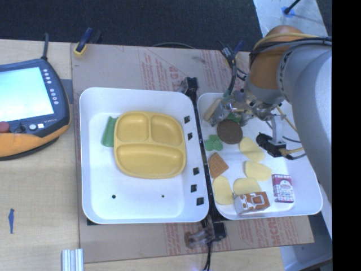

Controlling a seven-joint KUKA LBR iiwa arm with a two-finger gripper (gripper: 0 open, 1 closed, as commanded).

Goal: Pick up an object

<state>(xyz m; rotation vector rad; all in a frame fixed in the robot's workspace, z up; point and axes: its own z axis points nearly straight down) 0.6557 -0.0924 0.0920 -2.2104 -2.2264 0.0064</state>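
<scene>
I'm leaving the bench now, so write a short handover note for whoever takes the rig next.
Gripper: low over the far end of the right bin; whether the fingers are open or shut cannot be told.
Things: brown disc, pale yellow pieces, waffle piece, green piece and two small cartons lie in the right bin. Yellow divided plate sits in the left bin.
Done: no object seen lifted.
Left: grasp one and raise it.

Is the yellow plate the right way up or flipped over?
Right way up. The yellow plate lies flat in the left bin with its three hollow compartments facing upward, nothing showing in them.
</scene>
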